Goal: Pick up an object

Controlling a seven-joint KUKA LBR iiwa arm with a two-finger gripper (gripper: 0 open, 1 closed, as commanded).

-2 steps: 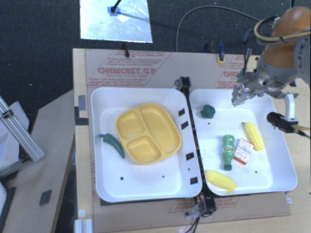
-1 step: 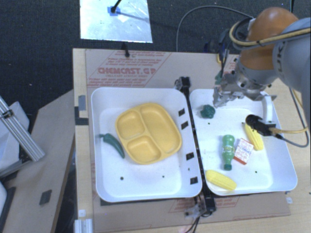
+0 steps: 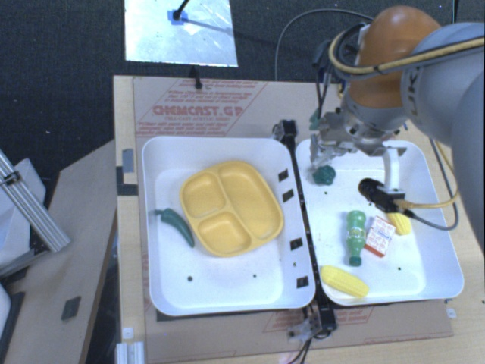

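My gripper (image 3: 323, 158) hangs low over the back left corner of the right bin (image 3: 432, 275), and it is open. A small dark green rounded object (image 3: 325, 175) lies on the bin floor right under the fingertips, not held between them. Further forward in the same bin lie a green bottle (image 3: 355, 237), a red and white packet (image 3: 379, 236), a small yellow piece (image 3: 402, 224) and a yellow corn cob (image 3: 345, 281) near the front left corner.
The left bin (image 3: 163, 290) holds a yellow divided plate (image 3: 231, 207) and a green pepper (image 3: 176, 224) to its left. A black clipped divider (image 3: 295, 203) runs between the bins. A black part with a yellow cable (image 3: 377, 193) hangs over the right bin.
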